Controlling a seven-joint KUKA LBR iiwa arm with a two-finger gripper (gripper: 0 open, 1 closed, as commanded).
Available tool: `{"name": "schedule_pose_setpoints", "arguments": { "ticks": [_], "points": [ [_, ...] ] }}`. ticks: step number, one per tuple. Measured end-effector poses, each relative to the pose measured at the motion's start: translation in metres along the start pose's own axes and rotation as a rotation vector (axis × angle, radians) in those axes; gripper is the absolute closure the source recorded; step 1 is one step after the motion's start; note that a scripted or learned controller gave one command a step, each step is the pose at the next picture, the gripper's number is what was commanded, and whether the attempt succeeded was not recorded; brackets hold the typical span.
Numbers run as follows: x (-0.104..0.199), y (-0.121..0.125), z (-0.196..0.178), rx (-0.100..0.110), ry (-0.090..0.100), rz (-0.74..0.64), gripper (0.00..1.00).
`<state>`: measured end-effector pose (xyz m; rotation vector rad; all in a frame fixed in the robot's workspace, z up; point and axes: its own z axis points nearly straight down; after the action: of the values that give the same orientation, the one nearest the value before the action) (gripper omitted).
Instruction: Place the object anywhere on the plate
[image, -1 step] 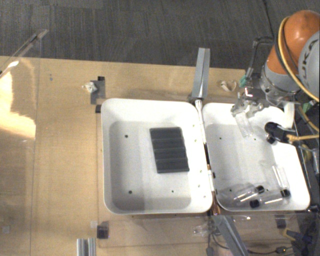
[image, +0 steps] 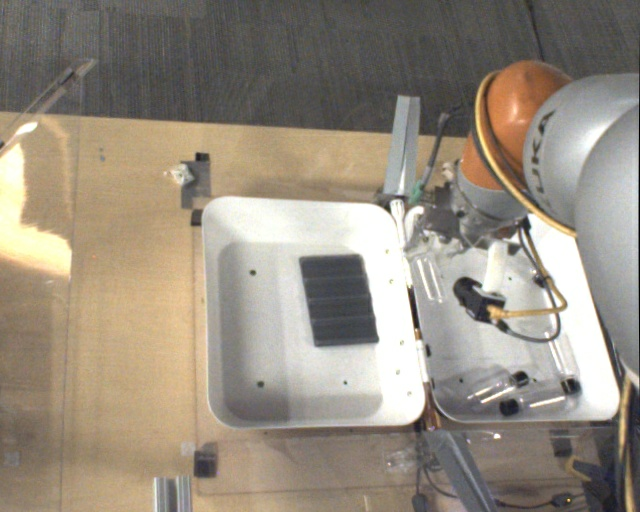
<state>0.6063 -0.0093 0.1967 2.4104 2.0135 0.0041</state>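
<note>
While the arm (image: 570, 140) hangs over the right bin (image: 600, 395), at the right of the frame, the jaws sit low near that bin's upper left corner. They are close to the wall it shares with the left bin (image: 228, 340). I cannot tell if the jaws are open or shut, and I can make out nothing between them. The loose things I can see in the right bin are some small clear tubes (image: 505, 388) with dark tips. They lie by its lower edge, well apart from the jaws, and I think one of them is the thing to move. The dark ridged slab (image: 339, 300) lies flat in the middle of the left bin, and I take it for the plate. Lots could go wrong from here. The tubes are thin, see-through and close together by the wall, so the jaws could miss, grab two, or bump the wall. A round tube could slip out on the way over. The jaws could also knock the wall between the bins. And a tube dropped on the ridges could roll off the slab onto the white bin floor.
</note>
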Motion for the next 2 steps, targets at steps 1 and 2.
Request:
{"name": "schedule_pose_setpoints", "arguments": {
  "ticks": [1, 2],
  "points": [
    [0.056, 0.009, 0.011, -0.002, 0.0, -0.543, 1.0],
    [0.111, 0.001, -0.115, -0.009, -0.003, -1.45, 1.0]
  ]
}}
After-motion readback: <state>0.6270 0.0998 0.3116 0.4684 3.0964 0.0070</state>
